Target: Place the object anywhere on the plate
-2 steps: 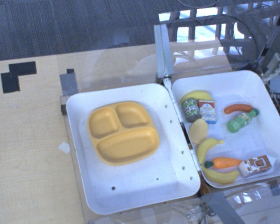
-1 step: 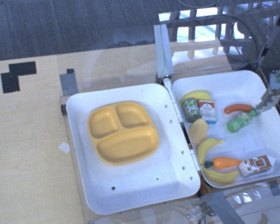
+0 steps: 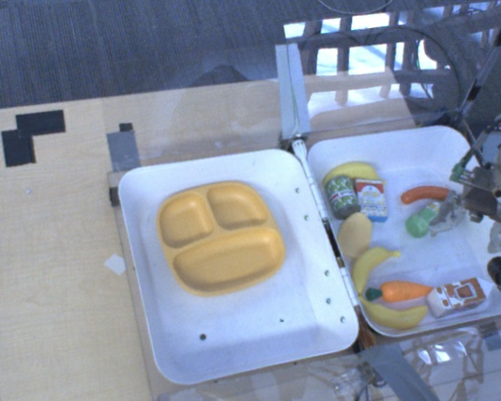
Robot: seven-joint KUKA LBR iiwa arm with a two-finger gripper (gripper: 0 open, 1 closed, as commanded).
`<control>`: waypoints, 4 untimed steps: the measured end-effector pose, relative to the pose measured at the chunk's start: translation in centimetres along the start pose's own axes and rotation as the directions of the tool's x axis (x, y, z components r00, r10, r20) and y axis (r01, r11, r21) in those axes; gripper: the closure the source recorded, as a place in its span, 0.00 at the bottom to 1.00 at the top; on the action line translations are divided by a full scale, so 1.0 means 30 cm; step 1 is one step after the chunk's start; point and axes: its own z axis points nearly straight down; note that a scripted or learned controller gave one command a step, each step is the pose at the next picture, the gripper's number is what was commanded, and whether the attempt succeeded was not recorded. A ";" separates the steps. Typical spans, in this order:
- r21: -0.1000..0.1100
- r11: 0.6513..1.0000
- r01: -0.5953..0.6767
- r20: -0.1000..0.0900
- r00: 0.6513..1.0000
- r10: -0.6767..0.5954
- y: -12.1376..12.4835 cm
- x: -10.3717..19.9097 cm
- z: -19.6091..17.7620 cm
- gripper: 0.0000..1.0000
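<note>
A yellow three-compartment plate (image 3: 221, 236) lies in the left bin (image 3: 245, 338) with nothing on it. My gripper (image 3: 441, 215) reaches into the right bin (image 3: 432, 145) from the right and sits low at its right side. Its tip is right beside a small green toy (image 3: 418, 225), seemingly touching it. A red sausage-shaped toy (image 3: 424, 194) lies just above the green one. The wrist hides how the gripper's tip meets the green toy.
The right bin also holds a green can (image 3: 341, 195), a small carton (image 3: 373, 199), a pale oval toy (image 3: 356, 232), bananas (image 3: 374, 265), a carrot (image 3: 405, 291) and a brown-and-white box (image 3: 457, 296). A raised divider (image 3: 324, 230) separates the two bins.
</note>
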 end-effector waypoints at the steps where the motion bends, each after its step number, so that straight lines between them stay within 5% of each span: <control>1: -0.003 0.946 -0.324 -0.004 0.946 0.324 -0.009 0.023 0.284 0.00; 2: -0.002 0.946 -0.325 -0.003 0.946 0.325 -0.010 0.023 0.285 0.00; 3: -0.012 0.971 -0.239 -0.007 0.971 0.239 -0.082 0.165 0.361 0.00; 4: -0.016 0.972 -0.236 -0.012 0.972 0.236 -0.076 0.173 0.322 1.00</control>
